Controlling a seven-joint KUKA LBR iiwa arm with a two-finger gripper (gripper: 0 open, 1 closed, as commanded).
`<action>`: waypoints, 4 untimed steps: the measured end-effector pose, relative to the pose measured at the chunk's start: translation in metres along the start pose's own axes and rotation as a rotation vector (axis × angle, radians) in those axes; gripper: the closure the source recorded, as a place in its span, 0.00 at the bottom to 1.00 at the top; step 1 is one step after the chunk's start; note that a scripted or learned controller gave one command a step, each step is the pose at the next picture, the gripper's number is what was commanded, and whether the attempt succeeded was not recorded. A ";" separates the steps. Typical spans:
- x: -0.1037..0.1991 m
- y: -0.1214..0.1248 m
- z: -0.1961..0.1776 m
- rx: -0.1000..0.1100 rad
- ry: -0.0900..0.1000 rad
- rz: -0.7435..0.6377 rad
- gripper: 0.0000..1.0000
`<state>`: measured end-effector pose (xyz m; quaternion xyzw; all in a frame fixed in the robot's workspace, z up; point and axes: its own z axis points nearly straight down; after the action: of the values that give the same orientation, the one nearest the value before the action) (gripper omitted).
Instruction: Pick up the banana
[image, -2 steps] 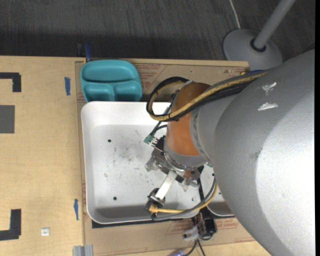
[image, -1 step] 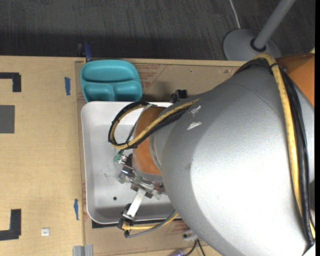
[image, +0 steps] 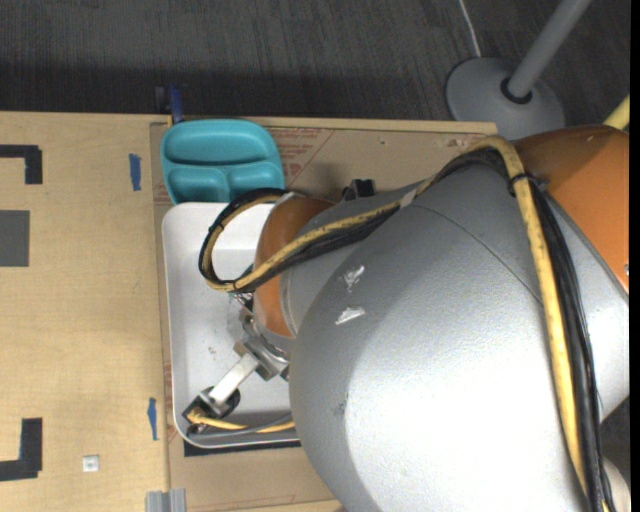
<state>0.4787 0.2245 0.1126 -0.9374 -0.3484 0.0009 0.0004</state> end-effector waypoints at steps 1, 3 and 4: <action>0.055 0.047 -0.097 -0.001 0.002 0.106 0.00; 0.018 0.016 -0.015 0.001 0.000 0.357 1.00; 0.005 0.003 0.024 0.000 0.007 0.138 1.00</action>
<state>0.4838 0.2255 0.0882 -0.9592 -0.2828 -0.0025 0.0014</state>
